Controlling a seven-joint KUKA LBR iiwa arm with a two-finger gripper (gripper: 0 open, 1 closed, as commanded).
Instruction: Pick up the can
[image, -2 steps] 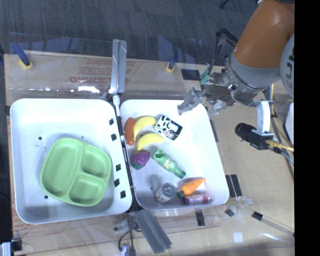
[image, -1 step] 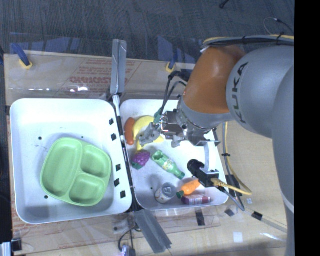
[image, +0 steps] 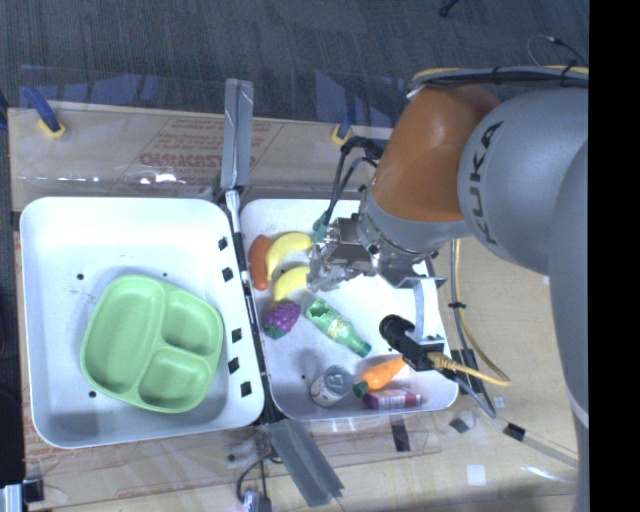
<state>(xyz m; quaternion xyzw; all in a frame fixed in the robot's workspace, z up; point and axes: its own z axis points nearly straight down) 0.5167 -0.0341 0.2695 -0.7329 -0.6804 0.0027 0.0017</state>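
The can (image: 331, 384) is silver and lies near the front edge of the right bin (image: 290, 400), its round top facing up. My gripper (image: 327, 268) hangs over the bin's back half, just above the yellow bananas (image: 288, 262). It is well behind the can, with a green bottle (image: 337, 328) lying between them. Nothing shows in the gripper's hold.
In the right bin there are also an orange piece (image: 258, 260) by the left wall, purple grapes (image: 281, 318), a carrot (image: 383, 374) and a pink bottle (image: 392, 400) right of the can. The left bin (image: 50, 300) holds a green divided plate (image: 152, 343).
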